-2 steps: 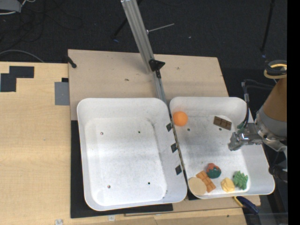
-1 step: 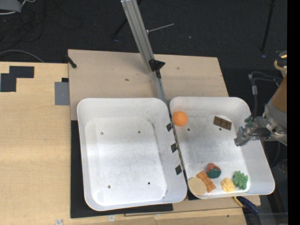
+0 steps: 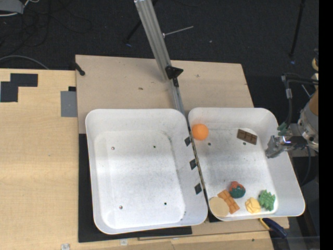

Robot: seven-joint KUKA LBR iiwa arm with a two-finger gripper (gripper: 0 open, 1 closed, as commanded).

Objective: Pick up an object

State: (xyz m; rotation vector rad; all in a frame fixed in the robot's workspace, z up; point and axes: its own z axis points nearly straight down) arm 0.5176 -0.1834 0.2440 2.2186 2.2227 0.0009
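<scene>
Camera view: end effector (image 3: 274, 146), grip state unclear, beside brown block (image 3: 247, 136); apart.

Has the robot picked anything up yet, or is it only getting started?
Only starting, it seems. Nothing looks lifted: the orange ball, brown block and small toys all lie in the right bin. The end effector sits at that bin's right rim, with nothing visibly in it. Reaching in, gripping and lifting are left.

Right bin (image 3: 260, 113): centre floor open. Obstacles: orange ball (image 3: 200, 132) by divider, brown block (image 3: 247, 136) near far wall, toy cluster (image 3: 243, 198) along near rim. Left bin (image 3: 104, 119): floor open throughout.
</scene>
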